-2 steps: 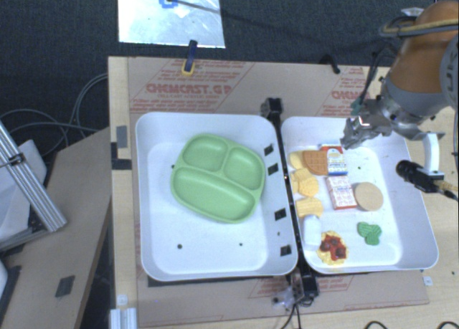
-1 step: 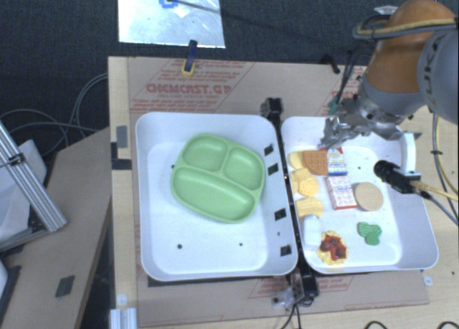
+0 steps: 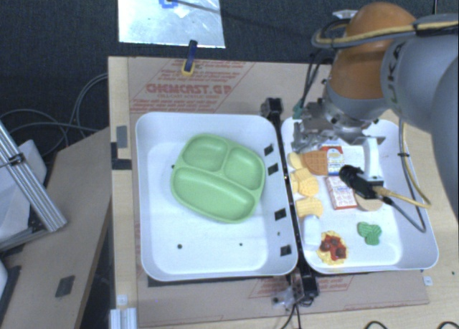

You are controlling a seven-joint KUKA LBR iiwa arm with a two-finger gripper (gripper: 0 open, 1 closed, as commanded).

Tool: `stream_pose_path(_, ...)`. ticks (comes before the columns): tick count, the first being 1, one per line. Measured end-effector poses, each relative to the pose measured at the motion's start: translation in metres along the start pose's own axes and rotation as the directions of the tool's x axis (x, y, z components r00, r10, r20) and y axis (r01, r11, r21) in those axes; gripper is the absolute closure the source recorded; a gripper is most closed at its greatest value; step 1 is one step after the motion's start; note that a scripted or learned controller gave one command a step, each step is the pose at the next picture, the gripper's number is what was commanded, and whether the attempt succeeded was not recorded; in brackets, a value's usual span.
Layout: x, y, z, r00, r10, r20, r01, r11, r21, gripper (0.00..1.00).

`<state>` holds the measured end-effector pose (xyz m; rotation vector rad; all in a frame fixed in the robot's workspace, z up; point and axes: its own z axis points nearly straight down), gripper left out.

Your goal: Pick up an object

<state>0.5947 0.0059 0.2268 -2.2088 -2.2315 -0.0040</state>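
Camera view: the claw was seen low over the far left corner of the right bin, just above an orange cracker; its opening could not be told; a red-and-white carton lay nearby, long axis far-to-near; the arm was bent downward; "CHEMCAST" was printed on the cardboard.

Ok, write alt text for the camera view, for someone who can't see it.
A grey robot arm with an orange band reaches in from the right, low over the right white bin, which holds small toy foods. The left white bin holds a green divided plate.
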Motion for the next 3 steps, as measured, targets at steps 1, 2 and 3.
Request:
stream_pose_path(1, 0.052, -0.002, -0.007, 1.000, 0.000, 0.000, 0.000, 1.000, -0.001, 1.00)
stream_pose_path(2, 0.082, 0.009, 0.013, 1.000, 0.003, 0.002, -0.003, 1.000, -0.001, 1.00)
stream_pose_path(3, 0.081, 0.008, -0.008, 1.000, 0.005, 0.002, -0.005, 1.000, -0.002, 1.00)
